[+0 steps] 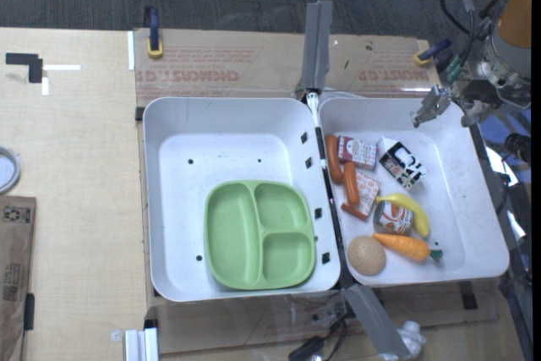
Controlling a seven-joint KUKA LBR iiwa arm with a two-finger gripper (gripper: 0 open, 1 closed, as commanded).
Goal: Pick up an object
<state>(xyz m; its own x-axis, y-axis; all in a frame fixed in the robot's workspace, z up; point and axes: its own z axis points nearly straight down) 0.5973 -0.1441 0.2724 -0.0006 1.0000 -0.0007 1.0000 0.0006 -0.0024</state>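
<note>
The robot's two-finger metal gripper (pixel 448 106) hangs above the far right corner of the right-hand shallow white plastic bin (pixel 461 266), and nothing sits between its fingers; whether they are apart or together cannot be told from this angle. All places below are given relative to that bin. Inside it, toward the middle, lies a small black-and-white printed packet (pixel 401 163). Nearer the bin's left wall lie a red-brown toy sausage (pixel 335 158) and a red-and-white carton (pixel 357 151). Toward the near edge sit a yellow plastic banana (pixel 409 210), an orange plastic carrot (pixel 406 246) and a round tan bread roll (pixel 367 254), crowded close together. Left of the bin, in a matching second bin (pixel 169 123), rests a green divided plastic plate (pixel 259 234). For a clean pick, the black-and-white packet looks best: it lies closest to the gripper with bare floor around it, so descend straight and centred over it.
</note>
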